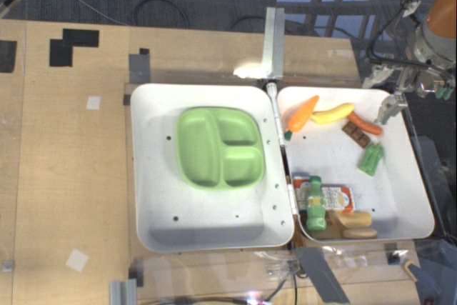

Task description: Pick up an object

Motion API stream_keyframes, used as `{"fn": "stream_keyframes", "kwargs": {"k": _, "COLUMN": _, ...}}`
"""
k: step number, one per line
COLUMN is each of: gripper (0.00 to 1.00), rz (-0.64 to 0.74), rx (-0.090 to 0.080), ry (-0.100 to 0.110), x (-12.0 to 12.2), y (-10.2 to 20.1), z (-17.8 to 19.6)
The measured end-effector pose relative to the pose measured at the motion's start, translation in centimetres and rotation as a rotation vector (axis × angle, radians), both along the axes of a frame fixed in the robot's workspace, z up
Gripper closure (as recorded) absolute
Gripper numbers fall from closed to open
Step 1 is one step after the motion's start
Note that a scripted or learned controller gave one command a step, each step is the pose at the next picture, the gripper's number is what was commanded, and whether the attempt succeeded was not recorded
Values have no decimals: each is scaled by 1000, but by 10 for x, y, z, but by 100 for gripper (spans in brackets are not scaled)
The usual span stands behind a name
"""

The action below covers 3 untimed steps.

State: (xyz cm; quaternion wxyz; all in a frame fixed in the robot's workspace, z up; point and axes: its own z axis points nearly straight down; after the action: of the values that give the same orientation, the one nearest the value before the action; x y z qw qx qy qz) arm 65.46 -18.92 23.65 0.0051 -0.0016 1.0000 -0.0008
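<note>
Sausage (364, 126), small and reddish, lies in the far right corner of the right bin (400, 225), just beside a brown bar (355, 134), with a banana (333, 113) and a carrot (301, 114) to its left. My gripper (389, 109) hangs over that corner, holding nothing as far as I see, and how wide my fingers stand I cannot tell. I judge I am in the approach step; next I must descend on one piece alone, clear of the wall.

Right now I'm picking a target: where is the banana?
The banana lies near the far edge of the right bin, between the carrot and the brown bar.
</note>
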Motion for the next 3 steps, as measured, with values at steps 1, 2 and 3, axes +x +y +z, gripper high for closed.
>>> {"fn": "stream_keyframes", "kwargs": {"k": 1, "gripper": 0, "rz": 123, "rx": -3, "ry": -4, "x": 15, "y": -18, "z": -146}}
{"fn": "stream_keyframes", "kwargs": {"k": 2, "gripper": 0, "rz": 69, "rx": 0, "ry": -1, "x": 4, "y": -15, "z": -148}}
{"fn": "stream_keyframes", "kwargs": {"k": 3, "gripper": 0, "rz": 169, "rx": 2, "ry": -3, "x": -42, "y": 66, "z": -147}}
